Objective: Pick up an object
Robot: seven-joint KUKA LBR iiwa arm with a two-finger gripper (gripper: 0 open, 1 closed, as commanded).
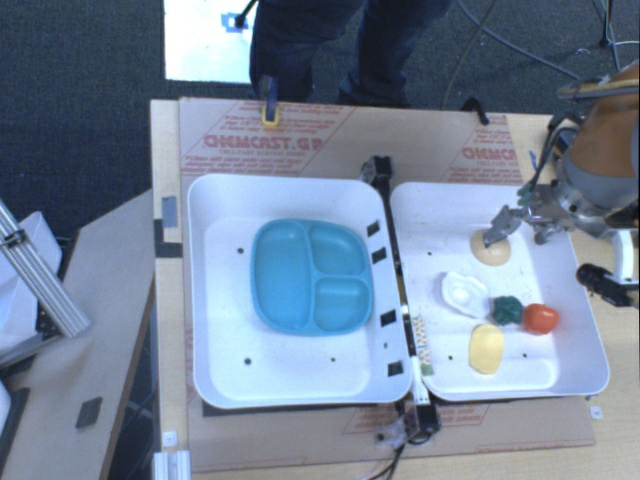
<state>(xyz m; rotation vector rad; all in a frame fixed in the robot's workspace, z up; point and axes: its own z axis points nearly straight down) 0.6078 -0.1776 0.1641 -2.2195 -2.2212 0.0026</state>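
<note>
The tan round piece [491,251] lies in the far part of the right bin [590,368], loose among scattered toy foods, free to be taken from above. The gripper [497,234] reaches in from the right, slanting down onto it; whether its jaws are open or closed, I cannot tell.

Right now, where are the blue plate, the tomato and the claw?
Blue divided plate [312,276], camera view, its middle ridge.
Red tomato [541,318], camera view, its top.
Claw [496,232], camera view, between its fingertips.

blue tray [310,276], white bins [215,268], red tomato [541,318]
</note>
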